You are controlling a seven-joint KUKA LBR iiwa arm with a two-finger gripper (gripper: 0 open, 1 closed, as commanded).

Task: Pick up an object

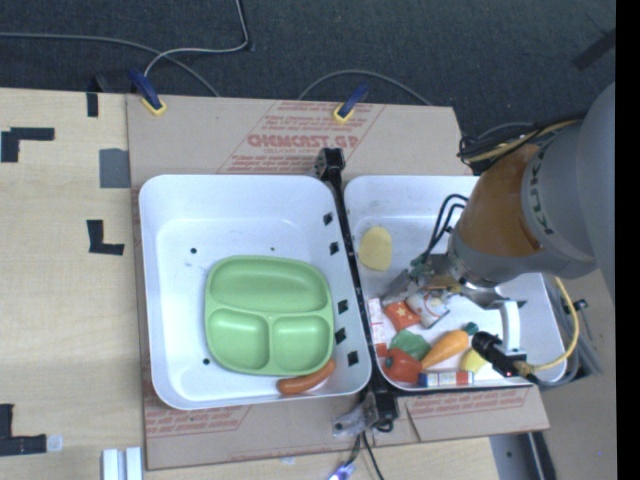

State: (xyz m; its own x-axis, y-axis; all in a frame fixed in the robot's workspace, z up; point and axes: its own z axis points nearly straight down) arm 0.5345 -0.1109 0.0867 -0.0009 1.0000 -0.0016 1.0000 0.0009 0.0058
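- While the grey arm reaches in from the right, its claw hangs low over the right bin, near the middle of that bin's floor.
- Whether the claw is apart or together I cannot tell, since the wrist and its fittings cover it from above, and nothing can be seen clamped in it.
- Just beside the claw, toward the near left, lies a red packet with white on it. Whether the claw touches it I cannot tell.
- Loose things for picking crowd the near end of the right bin: a carrot lying at a slant, a green piece against its thick end, and a red piece just below the green one.
- Along the near wall of that bin lies a small white tube, with a little yellow piece just above its right end.
- A pale yellow disc lies apart from the pile, close to the bin's left wall and farther back.
- A green divided plate takes up much of the left bin, flat on its floor.
- An orange-red sausage lies by the plate's near edge, against the bin's near wall.
- Both bins rest side by side on a sheet of cardboard, which lies on the pale counter.
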